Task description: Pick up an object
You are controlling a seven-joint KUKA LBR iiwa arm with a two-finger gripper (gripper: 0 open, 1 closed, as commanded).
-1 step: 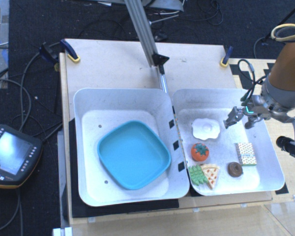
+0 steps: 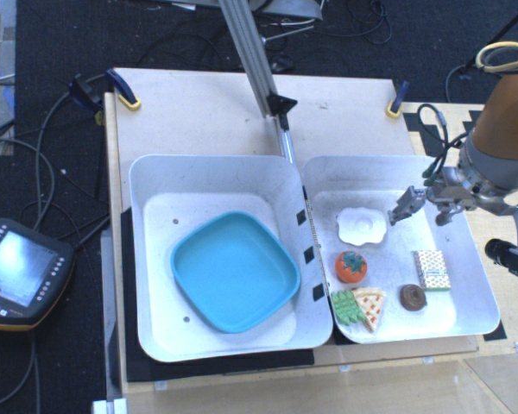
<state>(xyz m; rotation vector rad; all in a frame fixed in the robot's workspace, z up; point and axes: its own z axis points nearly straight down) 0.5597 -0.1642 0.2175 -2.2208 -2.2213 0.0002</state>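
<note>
The hand hangs open and empty over the right bin, near its far edge, just beside the toy fried egg. This looks like the approach step; next it must descend and close around the egg.

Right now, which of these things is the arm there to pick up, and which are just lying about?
For the job:
gripper
fried egg toy
tomato toy
pizza slice toy
lettuce toy
chocolate doughnut toy
patterned packet

Lying about:
blue tray
handheld control pad
yellow clamps
</note>
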